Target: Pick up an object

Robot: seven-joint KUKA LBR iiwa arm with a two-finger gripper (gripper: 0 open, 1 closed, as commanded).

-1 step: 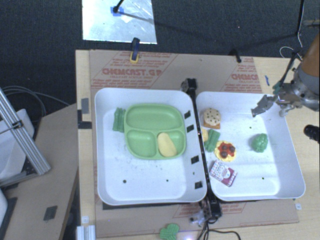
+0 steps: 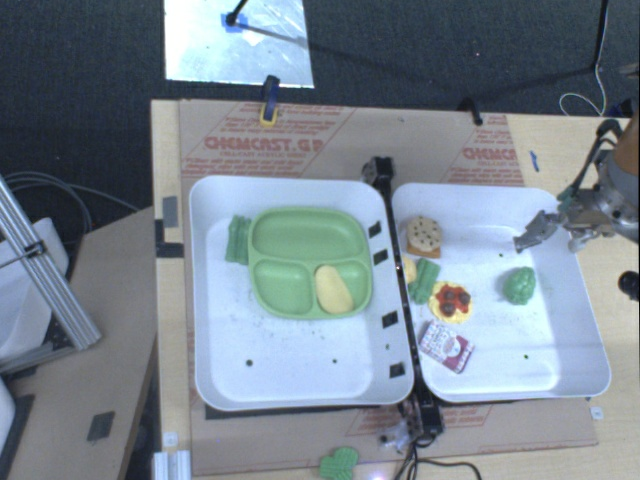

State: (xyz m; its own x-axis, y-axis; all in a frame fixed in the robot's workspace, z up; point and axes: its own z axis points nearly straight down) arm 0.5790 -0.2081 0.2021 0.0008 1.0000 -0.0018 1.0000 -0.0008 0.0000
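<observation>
1. Two shallow white bins sit side by side on the bench; the right bin [image 2: 570, 368] carries the loose pieces, and the claw [image 2: 533, 230] reaches in over its far right edge.
2. The claw's fingers look closed together into one narrow tip with nothing between them, though the tip is small and a little blurred.
3. The nearest candidate for a pick is the green broccoli piece [image 2: 519, 285], lying alone on the bin floor near the right edge, just below the claw tip in the camera view and toward the bin's near edge.
4. That piece is roundish, with no clear long axis, so I judge the finger direction matters little; the move would turn on coming down toward the near edge and opening first.
5. Other choices lie along the right bin's left edge: a cookie [image 2: 424, 234] by the far left corner, a green bean piece [image 2: 425, 278], a small pizza [image 2: 451, 302] and a red-and-white packet [image 2: 445, 345] nearer the near edge, all well apart from the claw.
6. The left bin [image 2: 210, 268] holds a green divided tray [image 2: 300, 238] with a yellow lemon-like piece [image 2: 334, 289] in one compartment.
</observation>
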